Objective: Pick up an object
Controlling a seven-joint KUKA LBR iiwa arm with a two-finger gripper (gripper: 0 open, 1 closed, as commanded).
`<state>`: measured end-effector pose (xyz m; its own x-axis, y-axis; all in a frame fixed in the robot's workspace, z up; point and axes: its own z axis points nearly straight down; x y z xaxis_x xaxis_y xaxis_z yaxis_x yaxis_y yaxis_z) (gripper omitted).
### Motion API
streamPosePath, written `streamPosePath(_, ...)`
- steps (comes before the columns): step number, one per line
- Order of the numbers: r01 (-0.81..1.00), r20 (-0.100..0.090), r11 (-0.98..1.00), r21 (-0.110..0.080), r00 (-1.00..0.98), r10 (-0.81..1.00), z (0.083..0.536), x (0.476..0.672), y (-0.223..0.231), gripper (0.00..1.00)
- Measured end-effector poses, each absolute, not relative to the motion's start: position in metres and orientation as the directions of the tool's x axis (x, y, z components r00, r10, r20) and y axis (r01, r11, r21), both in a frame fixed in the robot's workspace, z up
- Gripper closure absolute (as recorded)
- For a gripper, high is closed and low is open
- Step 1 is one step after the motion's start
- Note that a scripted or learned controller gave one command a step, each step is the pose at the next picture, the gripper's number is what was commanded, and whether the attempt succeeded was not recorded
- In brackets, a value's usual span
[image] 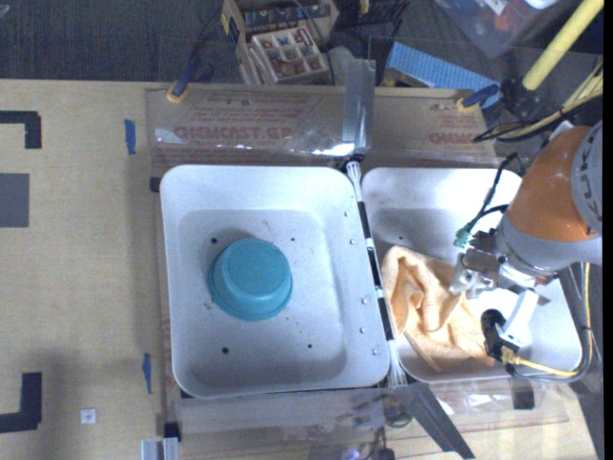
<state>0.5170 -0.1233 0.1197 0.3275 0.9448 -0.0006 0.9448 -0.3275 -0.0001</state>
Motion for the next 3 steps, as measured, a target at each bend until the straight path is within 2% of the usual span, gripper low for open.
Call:
streamPosePath(1, 0.992, 0.003, -0.122, 0.013, 0.122, 0.993, 0.093, 0.531, -0.145, 1.00)
streamPosePath(2, 0.999, -0.001, 0.042, 0.001, -0.042, 0.999, 0.198, 0.517, -0.120, 1.00)
streamPosePath(3, 0.995, -0.002, -0.103, 0.002, 0.103, 0.995, 0.232, 0.547, -0.121, 1.00)
